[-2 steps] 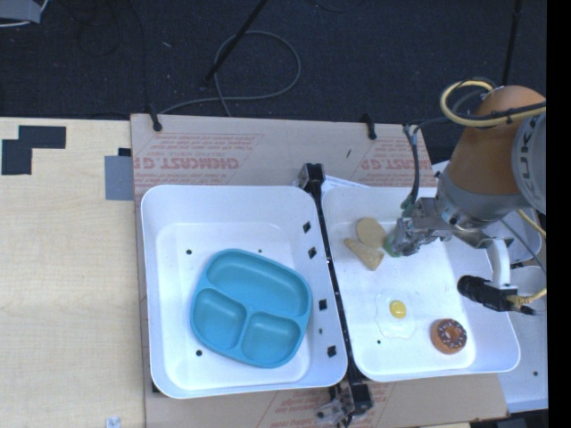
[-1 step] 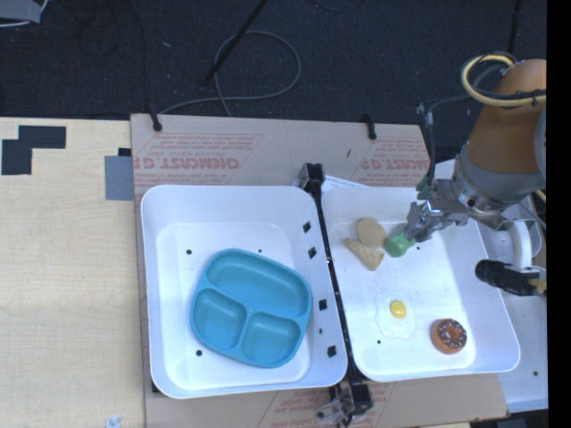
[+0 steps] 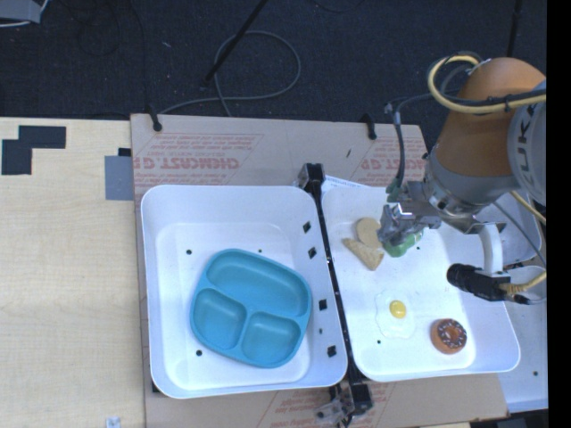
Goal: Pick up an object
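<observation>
Gripper (image 3: pixel 395 239) hangs right of centre, closed on a green object (image 3: pixel 399 243). It seems small, light, probably rigid; mid-body pinching suits.

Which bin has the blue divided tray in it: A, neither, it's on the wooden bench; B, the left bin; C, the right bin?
B: the blue divided tray lies flat inside the left bin, while the right bin holds the fried egg and the donut.
</observation>
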Motion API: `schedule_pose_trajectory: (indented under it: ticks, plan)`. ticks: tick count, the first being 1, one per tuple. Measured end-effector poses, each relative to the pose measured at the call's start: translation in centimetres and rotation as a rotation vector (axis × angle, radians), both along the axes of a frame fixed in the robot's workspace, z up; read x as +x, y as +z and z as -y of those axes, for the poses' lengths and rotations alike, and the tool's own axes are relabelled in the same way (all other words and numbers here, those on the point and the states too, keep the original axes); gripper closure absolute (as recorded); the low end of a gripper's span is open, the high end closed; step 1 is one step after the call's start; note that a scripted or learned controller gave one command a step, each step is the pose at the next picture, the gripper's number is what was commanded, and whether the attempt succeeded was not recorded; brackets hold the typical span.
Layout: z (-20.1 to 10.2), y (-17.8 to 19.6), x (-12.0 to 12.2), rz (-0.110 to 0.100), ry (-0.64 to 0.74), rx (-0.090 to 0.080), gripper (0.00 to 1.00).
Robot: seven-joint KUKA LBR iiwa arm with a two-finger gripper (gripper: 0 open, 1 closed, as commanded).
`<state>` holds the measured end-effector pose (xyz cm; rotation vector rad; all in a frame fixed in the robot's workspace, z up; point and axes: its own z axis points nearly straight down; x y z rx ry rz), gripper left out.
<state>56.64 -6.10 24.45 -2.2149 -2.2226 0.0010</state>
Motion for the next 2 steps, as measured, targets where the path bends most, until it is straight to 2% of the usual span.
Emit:
schedule_pose_trajectory:
  ticks: [1, 2]
  plan:
    - [-5.0, 0.6, -1.2, -0.001, 0.000, 0.000, 1.00]
    - [-10.2, -0.6, -3.2, -0.003, -0.001, -0.002, 1.00]
